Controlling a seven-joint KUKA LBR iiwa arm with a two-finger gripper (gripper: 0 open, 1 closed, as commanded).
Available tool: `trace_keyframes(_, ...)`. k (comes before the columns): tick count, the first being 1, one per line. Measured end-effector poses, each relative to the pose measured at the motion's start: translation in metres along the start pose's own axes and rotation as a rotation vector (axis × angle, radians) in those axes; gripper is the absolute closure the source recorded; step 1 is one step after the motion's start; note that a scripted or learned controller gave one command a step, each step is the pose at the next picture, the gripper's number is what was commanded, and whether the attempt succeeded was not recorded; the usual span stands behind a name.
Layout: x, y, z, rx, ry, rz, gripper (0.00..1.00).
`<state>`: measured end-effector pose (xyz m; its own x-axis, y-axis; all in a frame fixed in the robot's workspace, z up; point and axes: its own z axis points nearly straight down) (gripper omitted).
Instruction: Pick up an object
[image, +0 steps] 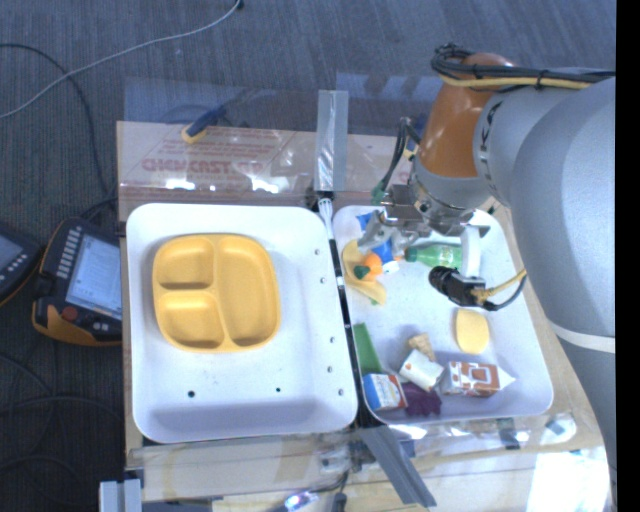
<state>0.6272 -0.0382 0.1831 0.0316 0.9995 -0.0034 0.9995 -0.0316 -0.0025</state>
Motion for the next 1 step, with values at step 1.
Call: trace_keyframes(1,-0.0274,0.0127,-0.0165,0.001,0.001,0.069,1.00)
